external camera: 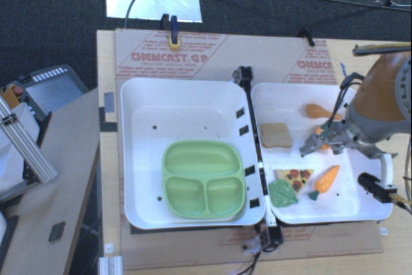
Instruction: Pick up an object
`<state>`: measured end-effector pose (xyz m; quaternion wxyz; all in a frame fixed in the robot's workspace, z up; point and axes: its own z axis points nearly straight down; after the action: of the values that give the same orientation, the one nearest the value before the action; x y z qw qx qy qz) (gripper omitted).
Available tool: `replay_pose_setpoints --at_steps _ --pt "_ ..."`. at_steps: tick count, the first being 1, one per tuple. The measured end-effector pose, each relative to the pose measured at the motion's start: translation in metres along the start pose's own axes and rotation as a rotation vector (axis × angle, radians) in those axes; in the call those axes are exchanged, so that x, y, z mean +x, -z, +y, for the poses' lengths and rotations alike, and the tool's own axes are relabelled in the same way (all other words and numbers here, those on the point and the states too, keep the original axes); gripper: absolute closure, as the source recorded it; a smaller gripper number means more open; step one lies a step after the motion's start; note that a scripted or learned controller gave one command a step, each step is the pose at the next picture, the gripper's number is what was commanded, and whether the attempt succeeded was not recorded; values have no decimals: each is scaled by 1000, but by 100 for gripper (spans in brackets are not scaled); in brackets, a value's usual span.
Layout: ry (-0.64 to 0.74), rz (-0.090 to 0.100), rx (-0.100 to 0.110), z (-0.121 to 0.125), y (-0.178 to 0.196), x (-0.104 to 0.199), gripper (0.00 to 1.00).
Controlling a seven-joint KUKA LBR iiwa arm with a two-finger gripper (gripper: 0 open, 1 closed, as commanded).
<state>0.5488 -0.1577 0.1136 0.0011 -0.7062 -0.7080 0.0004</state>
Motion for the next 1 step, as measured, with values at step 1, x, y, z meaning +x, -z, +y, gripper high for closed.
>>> replay_pose_setpoints --at_steps 1 --pt "-1 0 -1 0 -31 0 0"
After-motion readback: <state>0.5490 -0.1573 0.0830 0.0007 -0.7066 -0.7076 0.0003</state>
